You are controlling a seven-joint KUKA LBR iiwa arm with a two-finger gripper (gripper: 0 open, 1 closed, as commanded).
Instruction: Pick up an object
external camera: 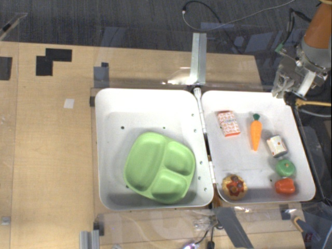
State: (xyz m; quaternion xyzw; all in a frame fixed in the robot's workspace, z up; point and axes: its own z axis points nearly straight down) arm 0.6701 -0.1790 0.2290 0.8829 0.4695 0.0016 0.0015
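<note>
Your gripper (287, 83) sits over the far right corner of the right bin (248, 98), just outside its rim; whether it is open or closed, you cannot tell from this angle, and nothing shows in it.

All the small pickable things lie nearer the camera and leftward from it, inside the right bin. Closest to the gripper are the carrot (256, 133) and the small white can (276, 146). The carrot's long axis runs from far to near, green top toward the far rim, so a grasp across its width looks most workable. The red-and-white box (228, 124) lies further left, apart from the carrot. Along the near edge: green round fruit (285, 167), red fruit (285, 186) almost touching it, and a round dish of mixed food (234, 186).

The left bin (111, 108) holds a green divided plate (159, 166), tilted, well away from the gripper.

Judgement: no grasp begun.
</note>
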